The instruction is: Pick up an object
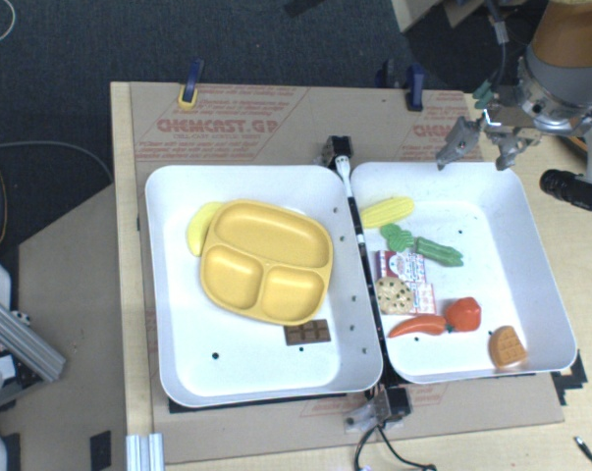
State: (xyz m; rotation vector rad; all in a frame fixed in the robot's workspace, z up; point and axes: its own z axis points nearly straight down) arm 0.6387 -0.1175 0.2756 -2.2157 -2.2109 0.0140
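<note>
Camera view has the gripper (479, 150) spread open with nothing in it over the right bin's (531, 226) far rim, the corn cob (387, 210) lying well apart inside.

The scene is lit brightly and evenly from above, so that only short, soft shadows are cast beneath the yellow tray (265, 260) and the small items in the right bin (536, 263). The white bin walls are rendered nearly blown out, with a mild sheen along the rims. Moderate sharpness is kept at centre, while the end effector (479, 150) is slightly blurred.
</note>
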